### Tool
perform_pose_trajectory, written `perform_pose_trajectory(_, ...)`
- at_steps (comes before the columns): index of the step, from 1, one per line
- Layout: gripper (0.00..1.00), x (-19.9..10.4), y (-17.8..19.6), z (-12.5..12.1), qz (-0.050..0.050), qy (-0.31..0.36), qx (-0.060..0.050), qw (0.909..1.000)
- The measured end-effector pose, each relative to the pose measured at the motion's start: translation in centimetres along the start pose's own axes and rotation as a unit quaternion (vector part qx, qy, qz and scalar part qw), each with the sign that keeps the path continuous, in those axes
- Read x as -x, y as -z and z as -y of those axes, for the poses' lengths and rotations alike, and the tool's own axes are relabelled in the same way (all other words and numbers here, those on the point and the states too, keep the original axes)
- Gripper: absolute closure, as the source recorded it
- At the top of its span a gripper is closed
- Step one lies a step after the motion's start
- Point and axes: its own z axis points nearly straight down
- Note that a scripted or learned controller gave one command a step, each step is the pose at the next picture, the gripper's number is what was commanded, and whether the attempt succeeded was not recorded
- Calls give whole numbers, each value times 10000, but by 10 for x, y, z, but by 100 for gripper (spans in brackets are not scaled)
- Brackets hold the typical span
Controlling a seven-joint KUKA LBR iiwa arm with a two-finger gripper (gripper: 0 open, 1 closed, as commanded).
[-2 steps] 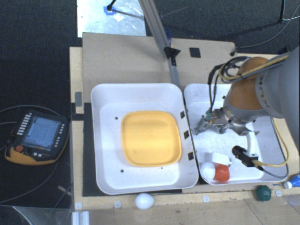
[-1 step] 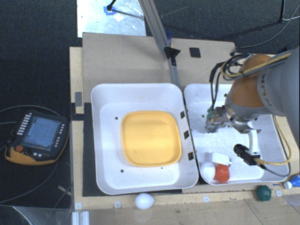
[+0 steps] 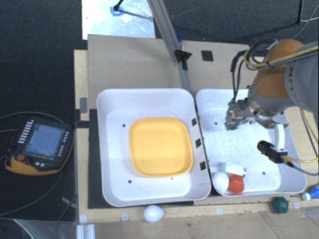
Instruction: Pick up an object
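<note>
The step in hand looks like the approach: the arm (image 3: 279,78) reaches over the right bin (image 3: 219,99) with nothing carried, and its gripper (image 3: 232,122) sits over bare floor in the bin's upper half. Whether it is spread or pressed together I cannot tell — the view is too small and steep there.

The left bin (image 3: 112,133) holds a square yellow plate (image 3: 160,146), rounded at the corners, lying flat near its middle — broad and shallow, a poor candidate for a pinch, I judge.

The likelier targets are clustered at about six o'clock from the gripper, well apart from it, in the right bin's near-left corner: a small white block (image 3: 235,168), a white egg-like ball (image 3: 220,180) and a red-orange ball (image 3: 236,183), touching or nearly so. The next move, I judge, calls for travelling toward that corner, then descending on a single piece; the crowding and the bin wall just beside them could spoil the grasp.
</note>
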Motion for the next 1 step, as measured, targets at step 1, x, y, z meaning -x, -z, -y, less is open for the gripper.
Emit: perform_pose_trajectory(1,100,6,44,0,0,-3,-4,10000)
